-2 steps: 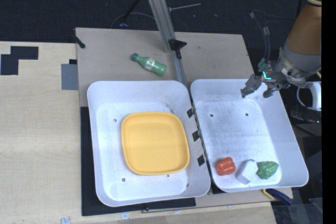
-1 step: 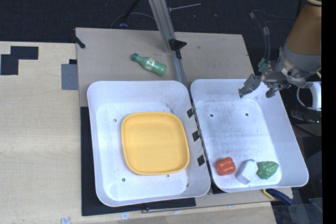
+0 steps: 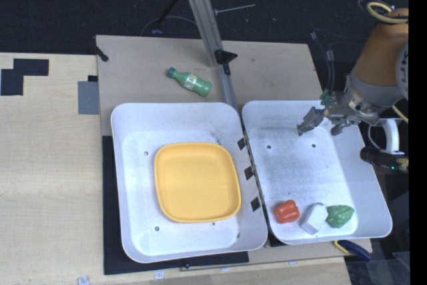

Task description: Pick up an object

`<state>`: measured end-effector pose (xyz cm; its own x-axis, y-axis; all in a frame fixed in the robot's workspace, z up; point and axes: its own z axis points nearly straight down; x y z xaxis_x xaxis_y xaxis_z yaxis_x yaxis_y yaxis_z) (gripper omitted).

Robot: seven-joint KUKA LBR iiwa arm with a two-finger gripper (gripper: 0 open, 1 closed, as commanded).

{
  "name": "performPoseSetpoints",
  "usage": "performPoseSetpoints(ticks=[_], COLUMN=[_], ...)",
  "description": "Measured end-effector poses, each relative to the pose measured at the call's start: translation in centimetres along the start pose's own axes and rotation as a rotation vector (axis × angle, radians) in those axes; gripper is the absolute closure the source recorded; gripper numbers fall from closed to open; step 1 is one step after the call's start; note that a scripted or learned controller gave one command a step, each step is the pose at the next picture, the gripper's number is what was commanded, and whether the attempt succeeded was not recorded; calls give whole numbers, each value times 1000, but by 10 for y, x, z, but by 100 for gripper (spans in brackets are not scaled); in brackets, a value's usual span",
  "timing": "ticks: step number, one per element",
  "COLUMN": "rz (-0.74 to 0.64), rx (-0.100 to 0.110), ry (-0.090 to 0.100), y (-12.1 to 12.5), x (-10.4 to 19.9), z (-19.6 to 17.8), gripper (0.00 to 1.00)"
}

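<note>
A: Bins first. What is in them?

B: The left bin [image 3: 127, 137] has a yellow plate [image 3: 197, 181] lying flat in the middle. The right bin [image 3: 300, 170] has three small things in a row along its near edge.

A: What are the three things?

B: A red pepper [image 3: 287, 211], then a little white block [image 3: 312, 218], then a green bumpy toy [image 3: 339, 215]. The block touches the green toy. The pepper is just beside the block.

A: Where is the claw?

B: The gripper [image 3: 321, 125] is up over the far part of the right bin, close to the right wall. It comes in from the right on the grey arm with the orange band [image 3: 381, 53].

A: Is it holding anything?

B: No. Its two fingers are spread apart, and nothing is between them. The three small things are well apart from it, down at the near edge.

A: Anything outside the bins?

B: A green bottle [image 3: 189, 82] lies on its side on the bench [image 3: 133, 70], behind the left bin. A metal bar [image 3: 207, 17] leans up near it.
</note>
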<state>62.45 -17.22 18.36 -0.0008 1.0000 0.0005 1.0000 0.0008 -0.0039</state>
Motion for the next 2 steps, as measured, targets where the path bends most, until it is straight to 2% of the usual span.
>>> performPoseSetpoints(ticks=[2], rz=[-1], rx=[-1], ry=[0], y=[7], x=[0], z=[94], gripper=[0])
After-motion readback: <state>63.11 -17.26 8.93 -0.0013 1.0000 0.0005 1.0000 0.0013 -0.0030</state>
